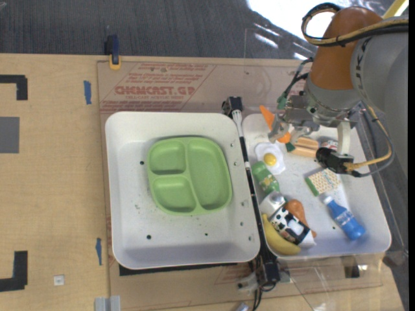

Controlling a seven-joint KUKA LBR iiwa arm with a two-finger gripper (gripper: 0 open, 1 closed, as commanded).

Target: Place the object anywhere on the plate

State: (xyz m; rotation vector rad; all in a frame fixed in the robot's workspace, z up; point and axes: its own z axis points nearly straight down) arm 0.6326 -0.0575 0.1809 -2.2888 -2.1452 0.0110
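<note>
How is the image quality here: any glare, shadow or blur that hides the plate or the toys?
Camera view: bright glare streaks the floor at top right, away from both bins; the green plate is evenly lit and sharp; the arm's bulk hides the gripper area, and the small toys in the right bin look soft.

Left bin (123, 173) sits wide open around the green plate (190, 173), bare white floor on every side of it, a clean way in from above. Right bin (376, 225) is crowded: fried egg (270, 157), green can (266, 179), cow toy (290, 224) and banana (280, 243) line its left wall, blocking that edge. Blue bottle (343, 218) and checkered packet (323, 181) hold the lower right. The arm (340, 50) and end effector (290, 127) cover the upper part, over the carrot (267, 116). Tabletop (52, 173) at frame left is bare.
</note>
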